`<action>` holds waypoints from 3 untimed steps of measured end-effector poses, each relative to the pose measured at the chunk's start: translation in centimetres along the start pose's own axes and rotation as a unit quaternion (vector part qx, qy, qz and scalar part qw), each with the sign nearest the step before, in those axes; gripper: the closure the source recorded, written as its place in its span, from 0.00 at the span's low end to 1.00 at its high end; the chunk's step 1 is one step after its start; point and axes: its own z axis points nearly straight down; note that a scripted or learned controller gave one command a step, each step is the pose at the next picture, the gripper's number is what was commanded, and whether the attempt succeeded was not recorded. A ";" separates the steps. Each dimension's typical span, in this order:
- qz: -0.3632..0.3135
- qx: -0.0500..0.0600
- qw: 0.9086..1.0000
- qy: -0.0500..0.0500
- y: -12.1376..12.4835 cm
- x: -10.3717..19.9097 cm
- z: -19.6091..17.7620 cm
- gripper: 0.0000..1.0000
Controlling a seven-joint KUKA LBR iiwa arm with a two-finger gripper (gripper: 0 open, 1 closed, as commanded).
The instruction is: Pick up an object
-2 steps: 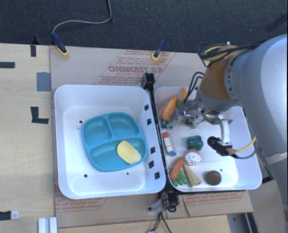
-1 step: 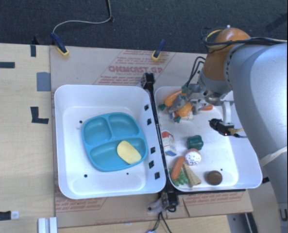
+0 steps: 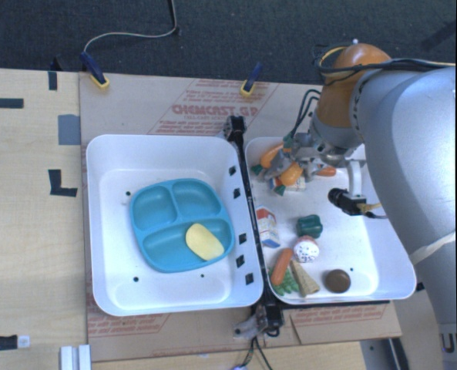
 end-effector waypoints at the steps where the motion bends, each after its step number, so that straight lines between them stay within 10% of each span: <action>1: 0.000 -0.004 1.000 0.001 -0.2 1.0 0.0 0.00; 3: 0.000 -0.004 1.000 0.002 -0.2 1.2 0.0 0.00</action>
